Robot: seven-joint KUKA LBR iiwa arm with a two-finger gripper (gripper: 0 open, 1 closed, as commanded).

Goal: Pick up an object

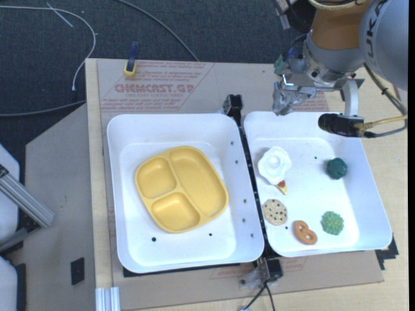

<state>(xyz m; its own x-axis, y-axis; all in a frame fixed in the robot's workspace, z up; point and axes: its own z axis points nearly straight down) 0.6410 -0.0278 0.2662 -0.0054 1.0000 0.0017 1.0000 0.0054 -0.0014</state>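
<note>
Bins sit side by side on the bench, and the objects are sorted between them: the left bin [123, 135] has a yellow tray [180, 188] with three compartments, lying at a slant, and the right bin [376, 206] has the small pieces that can be picked. These are a white piece [273, 164] with a small red-orange bit [281, 187] just below it, a cookie [275, 211], a pretzel [304, 232], a dark green ball [336, 168] and a lighter green clump [332, 223]. They lie apart from each other, so I judge each one can be reached without pushing a neighbour. The gripper [284, 106] hangs over the far rim of the right bin, above and a little behind the white piece, and nothing is between its fingers. How wide the fingers stand I cannot tell, because they are small, dark and seen from above against the cardboard. The arm [350, 18] is cut off at the top and right edge, so its pose is hard to judge. A black part [338, 124] sticks out beside the wrist and covers a bit of the bin's rim. What the white piece really is I cannot make out. No object is lifted yet; the white piece is the nearest candidate, in my opinion.
</note>
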